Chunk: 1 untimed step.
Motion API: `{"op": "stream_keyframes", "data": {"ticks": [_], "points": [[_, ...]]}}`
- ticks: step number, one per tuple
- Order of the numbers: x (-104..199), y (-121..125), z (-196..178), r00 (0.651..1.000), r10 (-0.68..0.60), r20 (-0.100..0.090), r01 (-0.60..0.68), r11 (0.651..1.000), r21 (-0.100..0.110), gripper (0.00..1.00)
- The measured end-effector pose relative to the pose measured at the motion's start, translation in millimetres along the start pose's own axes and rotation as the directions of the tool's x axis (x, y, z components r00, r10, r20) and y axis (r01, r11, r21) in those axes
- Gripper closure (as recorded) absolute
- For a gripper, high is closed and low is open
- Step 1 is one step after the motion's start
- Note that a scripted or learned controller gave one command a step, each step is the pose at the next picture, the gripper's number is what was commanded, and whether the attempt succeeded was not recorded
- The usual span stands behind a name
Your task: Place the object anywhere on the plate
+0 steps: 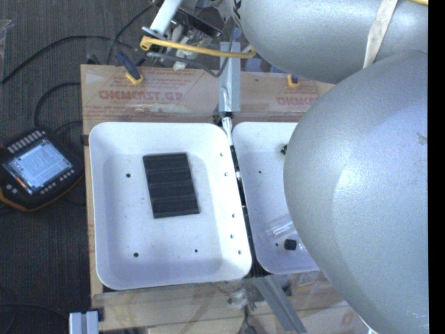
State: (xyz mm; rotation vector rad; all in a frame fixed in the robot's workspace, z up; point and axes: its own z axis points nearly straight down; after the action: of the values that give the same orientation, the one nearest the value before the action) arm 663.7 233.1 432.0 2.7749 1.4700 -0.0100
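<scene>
I am looking at a robot lab. At mid left of the frame a teach pendant (pixel 36 167) lies on dark carpet (pixel 42 61), with black cables (pixel 66 89) trailing across it. Two white bins (pixel 167 273) sit on a plywood tabletop (pixel 149 92) held by clamps (pixel 129 67), and the grey arm (pixel 361 186) fills the right.
</scene>
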Motion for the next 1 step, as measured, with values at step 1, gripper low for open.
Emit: {"op": "stream_keyframes", "data": {"ticks": [1], "points": [[0.4, 0.0, -7.3, 1.000, 0.000, 0.006, 0.000, 1.000, 0.000, 1.00]]}}
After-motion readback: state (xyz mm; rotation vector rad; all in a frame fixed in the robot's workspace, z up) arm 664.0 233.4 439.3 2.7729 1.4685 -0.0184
